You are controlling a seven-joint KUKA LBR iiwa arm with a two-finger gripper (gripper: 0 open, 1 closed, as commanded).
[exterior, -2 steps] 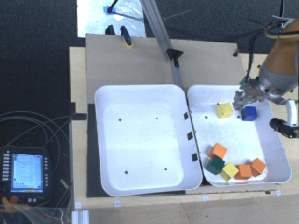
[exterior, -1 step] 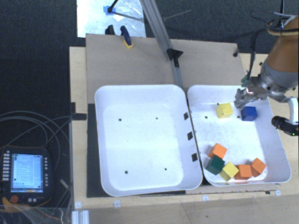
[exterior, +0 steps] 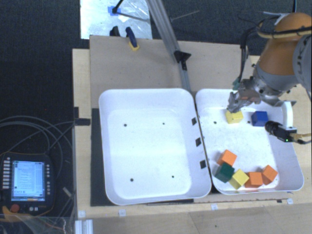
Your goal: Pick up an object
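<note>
My gripper (exterior: 236,105) hangs over the far part of the right bin (exterior: 287,152), right above a yellow cube (exterior: 234,116) that lies just below its fingertips. A blue cube (exterior: 260,118) rests a little to the right of the yellow one. Near the bin's front edge lies a cluster: an orange cube (exterior: 227,157), a dark green cube (exterior: 224,172), a second yellow cube (exterior: 240,178), and two more orange cubes (exterior: 254,179) (exterior: 269,174). The view does not let me tell the finger opening.
The left bin (exterior: 146,147) stands beside the right one, clips joining them along the shared wall. A slanted metal pole (exterior: 165,26) crosses the bench's far side. A teach pendant (exterior: 24,179) with cables lies on the floor at left.
</note>
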